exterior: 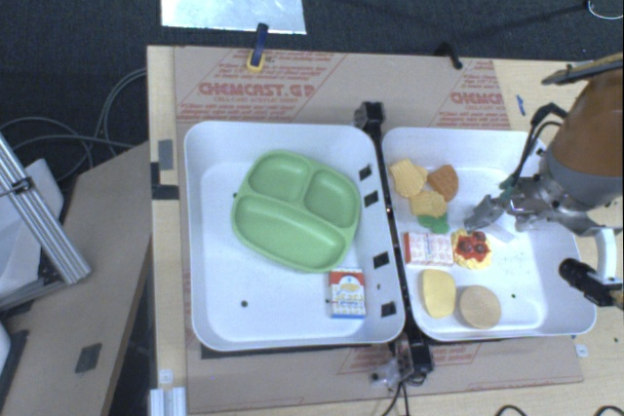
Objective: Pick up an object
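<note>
Camera view gives you both white bins from above, with the arm (590,141) entering from the right over the right bin (531,253). Your gripper (485,211) sits low over the middle of that bin, its tip just above and touching or nearly touching a small red and yellow toy (473,248). You cannot tell from here whether the fingers are apart or together; the tip is a grey blur against the white floor, and nothing shows clearly between them.

Around the gripper you have the candidates for picking. Three wavy chip-like pieces (425,184), two yellow and one orange-brown, lie clustered toward the bin's far left corner, with a small green piece (435,222) just below them. A red and white packet (428,248) lies flat just left of the red toy, touching it. Nearer the front wall you see a yellow rounded piece (439,292) beside a tan round disc (479,306).

In the left bin (210,239) a green divided plate (296,208) lies tilted across the middle, and a small printed box (347,292) rests near the front right corner, well apart from the gripper.
</note>
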